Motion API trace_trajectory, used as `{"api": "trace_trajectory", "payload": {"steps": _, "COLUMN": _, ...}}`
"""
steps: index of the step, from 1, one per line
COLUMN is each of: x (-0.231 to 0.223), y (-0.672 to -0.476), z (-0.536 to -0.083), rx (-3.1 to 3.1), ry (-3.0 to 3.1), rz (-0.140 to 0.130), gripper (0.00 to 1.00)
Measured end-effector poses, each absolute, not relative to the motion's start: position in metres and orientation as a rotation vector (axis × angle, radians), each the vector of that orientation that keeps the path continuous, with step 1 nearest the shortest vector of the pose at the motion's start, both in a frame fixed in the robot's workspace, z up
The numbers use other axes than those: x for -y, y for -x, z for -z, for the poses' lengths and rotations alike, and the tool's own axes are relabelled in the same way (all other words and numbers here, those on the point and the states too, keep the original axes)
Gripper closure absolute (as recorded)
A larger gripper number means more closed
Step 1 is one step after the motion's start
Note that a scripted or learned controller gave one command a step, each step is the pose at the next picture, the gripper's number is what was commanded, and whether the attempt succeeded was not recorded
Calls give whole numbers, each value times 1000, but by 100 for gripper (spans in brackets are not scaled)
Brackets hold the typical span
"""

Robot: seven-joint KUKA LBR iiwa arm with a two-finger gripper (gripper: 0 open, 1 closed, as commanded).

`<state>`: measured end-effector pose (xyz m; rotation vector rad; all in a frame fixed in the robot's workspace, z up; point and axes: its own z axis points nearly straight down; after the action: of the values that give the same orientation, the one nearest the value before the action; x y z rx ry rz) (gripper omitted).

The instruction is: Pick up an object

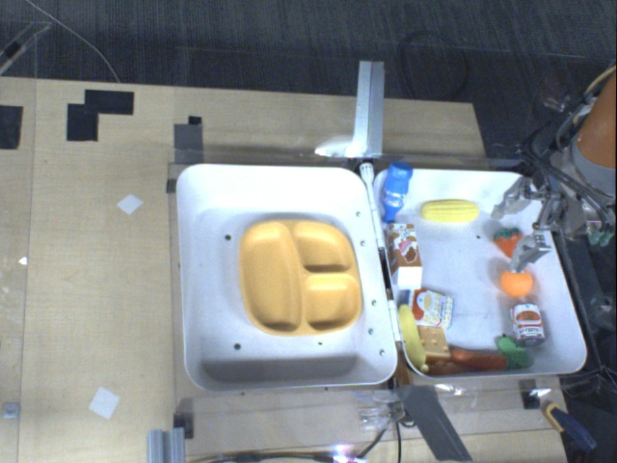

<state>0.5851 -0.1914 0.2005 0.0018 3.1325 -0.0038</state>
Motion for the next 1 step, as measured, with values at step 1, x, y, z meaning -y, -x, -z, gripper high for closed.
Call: {"api": "trace_trajectory", "payload": {"steps": 1, "x": 206, "y": -531, "z": -90, "rx": -3113, "ry": -274, "rz": 4, "gripper": 0}}
